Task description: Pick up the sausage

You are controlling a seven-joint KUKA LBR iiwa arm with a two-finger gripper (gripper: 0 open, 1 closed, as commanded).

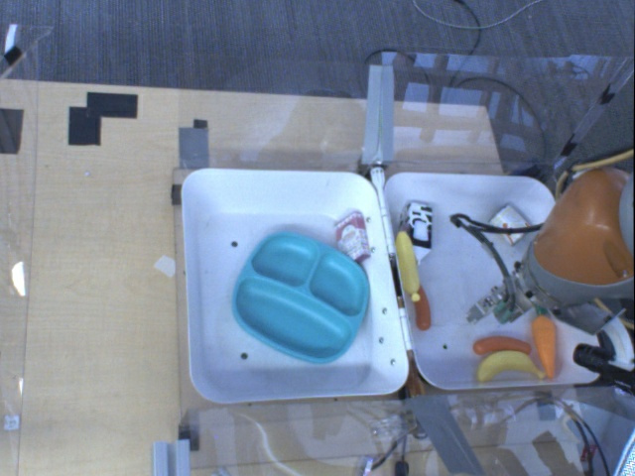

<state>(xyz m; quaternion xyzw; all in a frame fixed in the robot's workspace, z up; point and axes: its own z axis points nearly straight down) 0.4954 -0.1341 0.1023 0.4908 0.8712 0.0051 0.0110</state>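
gripper: sat low over the right bin (437, 191), around (496, 305), small and partly masked by cables; could not tell how it stood, nothing seen in its grasp
gripper contact: hung above bare bin floor, just up and left of the sausage; contact with anything could not be told
arm: came in from the right edge, orange band (592, 228) bulking over the bin's right side, grey wrist (571, 284) below it, angled down and left toward the bin floor
cable: black loop (476, 231) ran from the wrist area out over the bin's upper middle
sausage: red-orange (502, 345), lay flat near the right bin's front edge, long axis roughly left-right, just above the banana
banana: yellow (508, 367), lay just beside the sausage on the front side, nearly parallel
carrot: orange (544, 345), stood just right of sausage and banana, pointing toward the bin's front
right bin, left wall: long yellow piece with a red-orange end (412, 278), lay along the wall
right bin, back: black-and-white item (421, 222) near the back left; white item (511, 218) near the back, partly under the arm
left bin: white (213, 266), held a blue divided plate (302, 296) at centre, tilted askew
left bin, extra: small red-and-white packet (352, 236) just off the plate's upper right corner, near the shared wall
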